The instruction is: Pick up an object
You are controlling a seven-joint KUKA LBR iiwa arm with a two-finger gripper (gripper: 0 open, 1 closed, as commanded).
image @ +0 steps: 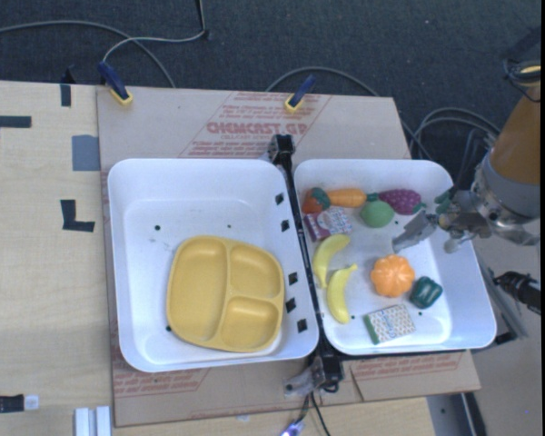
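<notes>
One orange [392, 275] sits just below and left of your gripper [433, 230], whose fingers look spread and hold nothing, over the right bin [463, 334]; judge it light, stiff, smooth and rounded, best pinched across its widest middle.

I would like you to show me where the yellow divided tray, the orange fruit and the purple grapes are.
yellow divided tray [225, 293]: camera view, on the ridge where its compartments meet.
orange fruit [391, 275]: camera view, middle of its top.
purple grapes [400, 200]: camera view, middle of the bunch.
</notes>
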